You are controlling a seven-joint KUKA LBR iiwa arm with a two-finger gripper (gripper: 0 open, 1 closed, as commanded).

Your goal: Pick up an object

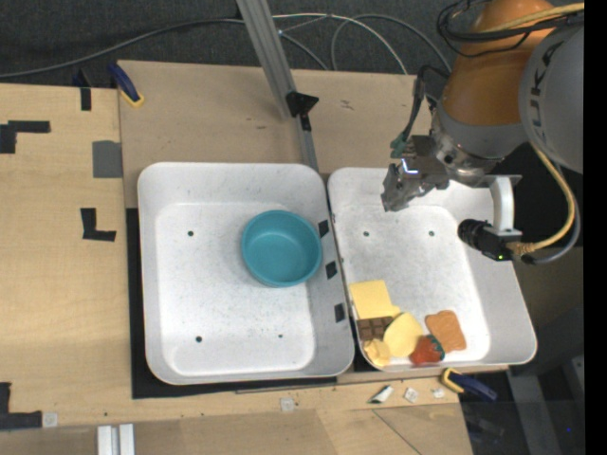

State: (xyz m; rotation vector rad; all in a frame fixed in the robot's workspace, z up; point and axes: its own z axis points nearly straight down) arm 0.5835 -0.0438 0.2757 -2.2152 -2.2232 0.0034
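2 white bins are sitting side by side; the gripper [398, 194] is hovering over the right bin's [446, 245] far end, jaws' state impossible to tell. Small food pieces [403, 330] are crowding its near end, so a descent risks catching several or slipping between them.

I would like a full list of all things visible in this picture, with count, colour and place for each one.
left bin: one, white, left half of bench
right bin: one, white, beside it
bowl: one, teal, in left bin
small objects: a cluster, yellow, brown, orange, red, near corner of right bin; exact count unclear
clamps: two, blue and yellow, on the bench edges
metal pole: one, grey, behind the bins
arm: one, grey with orange
gripper: one, dark, over right bin's far part
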